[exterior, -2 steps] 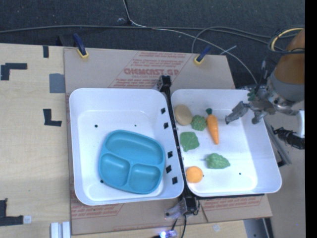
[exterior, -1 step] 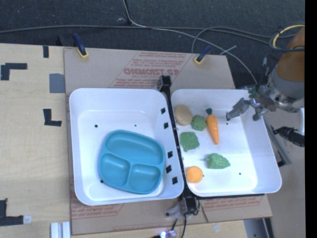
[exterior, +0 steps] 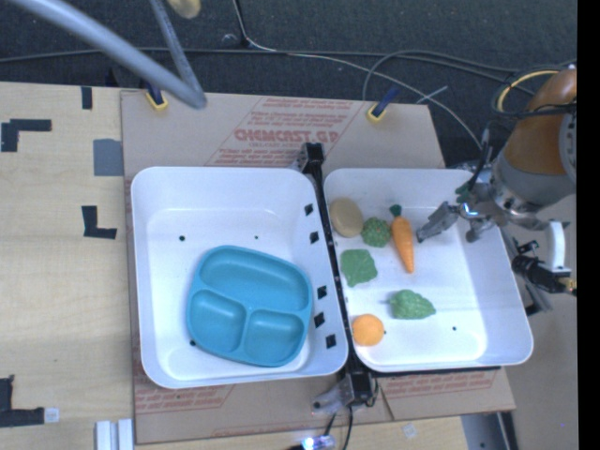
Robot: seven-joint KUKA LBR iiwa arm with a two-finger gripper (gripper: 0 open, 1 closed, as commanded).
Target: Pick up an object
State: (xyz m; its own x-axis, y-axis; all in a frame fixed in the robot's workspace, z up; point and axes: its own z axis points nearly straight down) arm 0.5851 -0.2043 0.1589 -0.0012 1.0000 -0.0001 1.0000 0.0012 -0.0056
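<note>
Here, the left bin (exterior: 150, 251) at lower centre carries a blue divided tray (exterior: 249, 307); the right bin (exterior: 487, 326) holds the small toy foods. The gripper (exterior: 452, 221) hangs at the frame's right, its two fingers spread and grasping nothing, just beside the carrot (exterior: 403, 242). That carrot, lying upright in the picture near the bin's upper middle, looks light, rigid and smooth, likely plastic; I would pinch it across its thick orange middle. Nearby sit a broccoli piece (exterior: 376, 232) and an orange (exterior: 367, 330). Red printing on the cardboard (exterior: 281, 129) above reads roughly "CHEMCAST GP".
</note>
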